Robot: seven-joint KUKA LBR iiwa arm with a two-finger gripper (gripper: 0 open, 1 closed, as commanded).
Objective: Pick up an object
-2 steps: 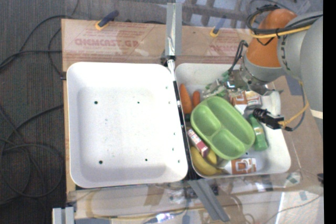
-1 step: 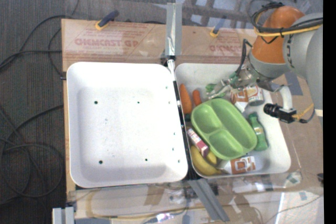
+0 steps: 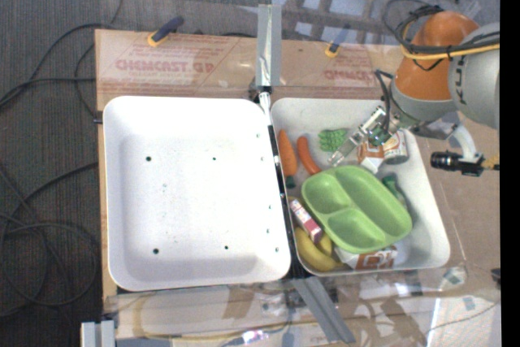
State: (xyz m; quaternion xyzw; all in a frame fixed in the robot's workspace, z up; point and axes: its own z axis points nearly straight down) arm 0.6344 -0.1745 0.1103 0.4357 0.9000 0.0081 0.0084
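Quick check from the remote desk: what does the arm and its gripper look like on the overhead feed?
The arm is grey, with a rounded orange band above the wrist and black cables looped over that band. The gripper is small, metallic and silver-grey. A black cylindrical part juts out beside the wrist.

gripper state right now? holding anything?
Gripper: cannot be told. It sits low in the right bin, at the far end beside a small carton.
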